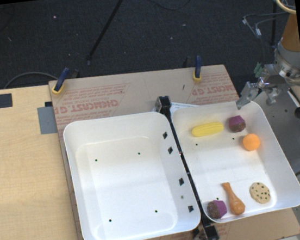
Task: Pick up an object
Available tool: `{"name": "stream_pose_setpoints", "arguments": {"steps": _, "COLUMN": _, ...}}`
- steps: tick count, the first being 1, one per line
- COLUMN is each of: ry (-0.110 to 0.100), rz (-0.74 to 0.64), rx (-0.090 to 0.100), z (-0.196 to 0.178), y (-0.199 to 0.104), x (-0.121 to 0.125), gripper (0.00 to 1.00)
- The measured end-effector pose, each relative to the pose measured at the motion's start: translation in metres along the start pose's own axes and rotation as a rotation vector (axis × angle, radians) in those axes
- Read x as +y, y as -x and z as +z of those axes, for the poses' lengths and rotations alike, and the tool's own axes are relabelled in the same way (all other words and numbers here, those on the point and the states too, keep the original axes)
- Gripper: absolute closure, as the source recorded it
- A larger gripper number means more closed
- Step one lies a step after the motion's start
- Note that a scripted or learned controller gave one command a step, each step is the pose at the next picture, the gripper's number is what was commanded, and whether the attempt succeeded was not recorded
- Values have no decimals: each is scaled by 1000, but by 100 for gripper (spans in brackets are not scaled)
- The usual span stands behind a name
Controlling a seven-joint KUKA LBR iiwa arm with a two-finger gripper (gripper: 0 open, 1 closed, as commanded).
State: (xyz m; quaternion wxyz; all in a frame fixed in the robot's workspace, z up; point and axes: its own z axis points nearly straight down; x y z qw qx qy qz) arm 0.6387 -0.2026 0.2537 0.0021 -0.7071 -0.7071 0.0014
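The right bin (pixel 274 149) holds several small items. A yellow corn cob (pixel 207 130) lies near its far edge, with a dark purple lump (pixel 236 124) just to its right and an orange ball (pixel 251 142) below that. Along the near edge sit a purple piece (pixel 217 208), an orange drumstick-shaped piece (pixel 233 198) and a chocolate-chip cookie (pixel 260 193). My gripper (pixel 257 96) hangs over the bin's far right corner, above and to the right of the purple lump. Its fingers are spread open with nothing between them.
The left bin (pixel 81 180) adjoins the right one along a black divider (pixel 178 162). Both rest on cardboard (pixel 135 94) held by two clamps (pixel 60 82). A wooden benchtop (pixel 22 188) spreads to the left. Cables and hoses hang at the upper right.
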Motion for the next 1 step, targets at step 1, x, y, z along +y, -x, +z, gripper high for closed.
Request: {"name": "stream_pose_setpoints", "arguments": {"steps": 1, "ry": 0, "rz": -80, "rx": 0, "z": -7, "y": 7, "x": -6, "gripper": 0}}
